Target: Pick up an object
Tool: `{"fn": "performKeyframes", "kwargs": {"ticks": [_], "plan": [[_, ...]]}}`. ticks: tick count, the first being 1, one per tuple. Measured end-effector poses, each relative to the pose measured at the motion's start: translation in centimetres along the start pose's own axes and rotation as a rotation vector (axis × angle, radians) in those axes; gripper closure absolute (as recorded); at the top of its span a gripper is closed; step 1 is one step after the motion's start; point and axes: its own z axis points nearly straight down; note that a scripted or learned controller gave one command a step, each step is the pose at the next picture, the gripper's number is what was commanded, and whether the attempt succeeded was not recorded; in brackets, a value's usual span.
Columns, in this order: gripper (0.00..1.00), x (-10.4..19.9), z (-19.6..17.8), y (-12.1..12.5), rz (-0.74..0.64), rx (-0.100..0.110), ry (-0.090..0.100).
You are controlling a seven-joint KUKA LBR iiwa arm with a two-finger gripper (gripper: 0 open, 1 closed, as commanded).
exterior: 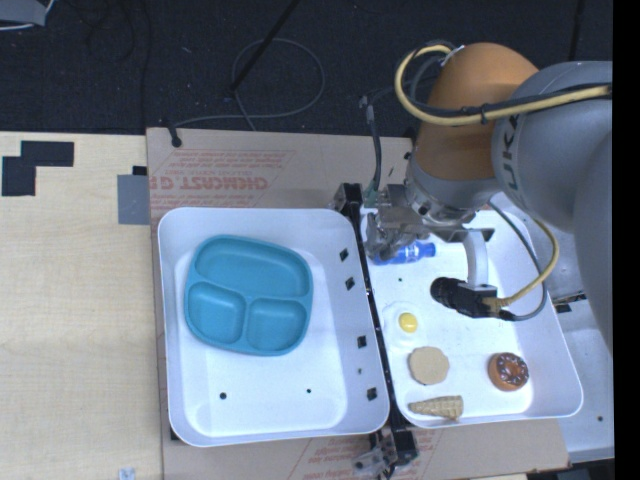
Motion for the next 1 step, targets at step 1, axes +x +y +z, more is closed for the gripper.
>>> {"fn": "performKeyframes", "kwargs": {"ticks": [1], "plan": [[1.00, 5.89, -0.39, 0.04, -0.001, -0.002, 0.000]]}}
